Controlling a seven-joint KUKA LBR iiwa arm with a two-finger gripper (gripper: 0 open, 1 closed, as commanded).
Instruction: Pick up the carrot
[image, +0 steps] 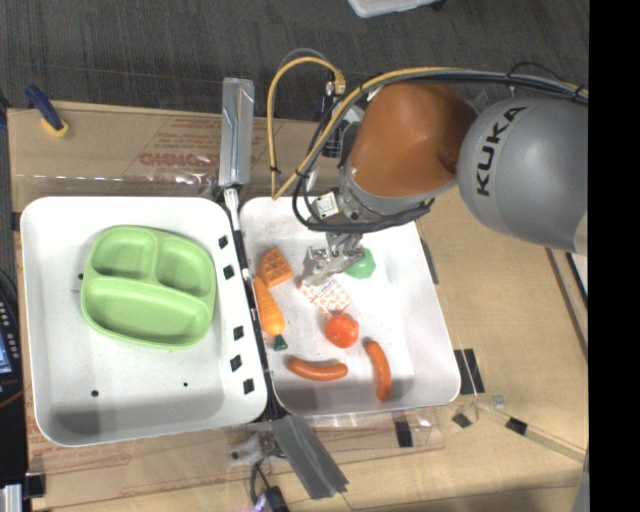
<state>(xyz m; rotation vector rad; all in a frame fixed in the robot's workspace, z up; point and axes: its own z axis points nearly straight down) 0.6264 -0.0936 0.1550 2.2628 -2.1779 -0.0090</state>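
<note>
Camera view: my claw hangs low in the right bin, just above the red-white packet, w/ a green thing beside it. Can't tell how the claw stands, the wrist hides too much. The carrot lies hard against the bin's left wall, below the orange waffle-like piece, leaf end probably toward the near edge. Its long axis runs far-to-near along the wall. From me it's left & a bit nearer the cam, so I'd shift left, then close across its width. Tomato & two sausages sit clear of that path
</note>
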